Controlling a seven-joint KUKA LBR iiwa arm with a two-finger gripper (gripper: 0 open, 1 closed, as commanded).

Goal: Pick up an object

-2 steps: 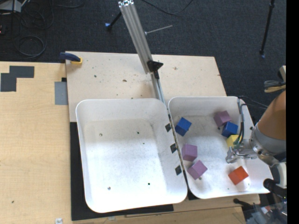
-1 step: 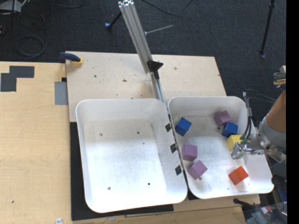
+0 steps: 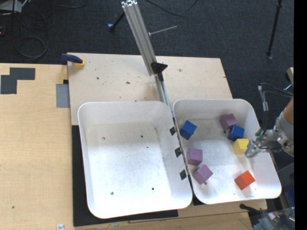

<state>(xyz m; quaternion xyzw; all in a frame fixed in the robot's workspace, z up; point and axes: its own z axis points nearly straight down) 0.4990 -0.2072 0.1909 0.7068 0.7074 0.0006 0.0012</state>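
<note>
Nearest the camera, an orange cube (image 3: 245,180) lies in the right bin (image 3: 211,200)'s front corner, with two purple cubes (image 3: 202,173) toward the divider. Just beyond, the gripper (image 3: 251,151) hangs touching or just beside a yellow cube (image 3: 240,145); whether it is wide or narrow cannot be told. This looks like the approach step; next it likely needs to settle around the yellow cube. Farther back sit blue cubes (image 3: 235,132) and another purple cube (image 3: 227,121).
</note>
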